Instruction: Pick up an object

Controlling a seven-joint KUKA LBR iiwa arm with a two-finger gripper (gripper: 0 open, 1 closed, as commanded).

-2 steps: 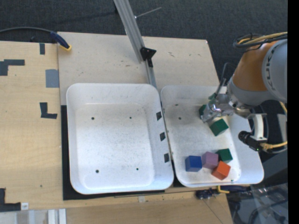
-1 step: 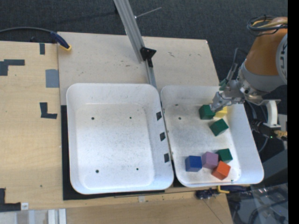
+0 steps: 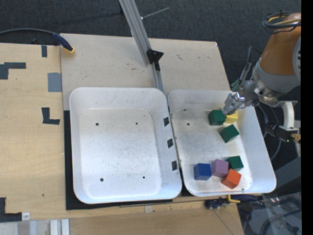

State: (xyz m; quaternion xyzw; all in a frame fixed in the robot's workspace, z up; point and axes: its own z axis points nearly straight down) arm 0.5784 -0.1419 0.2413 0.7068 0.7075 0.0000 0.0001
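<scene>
The hand (image 3: 232,105), grip state unclear, hovers just above the green cube (image 3: 216,117): probably light, rigid; grasp its flat sides.

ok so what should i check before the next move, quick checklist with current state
1. End effector over the right bin: ok.
2. Target nearby: ok, yellow block and dark green block lie just below its tip.
3. Something held between the fingers: cannot tell.
4. Room around target: not ok, those two blocks touch.
5. Other blocks away from the tip: ok, blue, purple and orange sit at the near end.
</scene>
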